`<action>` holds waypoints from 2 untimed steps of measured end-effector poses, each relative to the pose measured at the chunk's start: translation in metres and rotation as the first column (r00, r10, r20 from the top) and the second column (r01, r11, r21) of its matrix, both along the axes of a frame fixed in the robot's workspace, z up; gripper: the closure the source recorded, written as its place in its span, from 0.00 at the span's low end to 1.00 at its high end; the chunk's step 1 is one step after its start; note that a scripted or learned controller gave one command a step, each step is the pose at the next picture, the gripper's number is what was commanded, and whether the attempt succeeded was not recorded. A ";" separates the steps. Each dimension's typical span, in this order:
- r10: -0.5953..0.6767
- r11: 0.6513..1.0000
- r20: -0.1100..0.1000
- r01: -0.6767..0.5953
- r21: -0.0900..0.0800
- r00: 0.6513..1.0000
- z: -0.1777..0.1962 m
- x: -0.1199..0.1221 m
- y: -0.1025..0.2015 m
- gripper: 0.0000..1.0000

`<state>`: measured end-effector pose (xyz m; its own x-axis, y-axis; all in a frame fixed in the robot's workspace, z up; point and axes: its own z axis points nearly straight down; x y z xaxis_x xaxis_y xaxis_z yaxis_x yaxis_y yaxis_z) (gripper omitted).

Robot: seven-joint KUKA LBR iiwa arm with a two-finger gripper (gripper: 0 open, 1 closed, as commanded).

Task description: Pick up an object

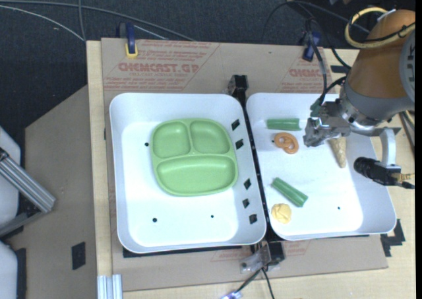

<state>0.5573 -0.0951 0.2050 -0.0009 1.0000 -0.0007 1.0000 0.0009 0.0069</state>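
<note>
Just left of the gripper (315, 134) you see a ring-shaped brown pretzel (286, 142) on the smooth right bin (369, 218), with a flat green stick (283, 123) beyond it and a tan cone-like piece (338, 151) at its right. Whether the pincer is apart or together, you cannot tell. Nearer you lie a green block (290, 192) and a lumpy yellow piece (281, 212); far left, a glossy green divided plate (194, 157) fills the left bin (132, 212).
</note>
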 end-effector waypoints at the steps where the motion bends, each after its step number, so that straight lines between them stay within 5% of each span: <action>1: 0.000 1.000 -0.005 0.000 0.001 1.000 0.003 0.001 0.000 1.00; 2: 0.004 1.000 -0.010 -0.004 0.004 1.000 -0.004 -0.006 0.053 1.00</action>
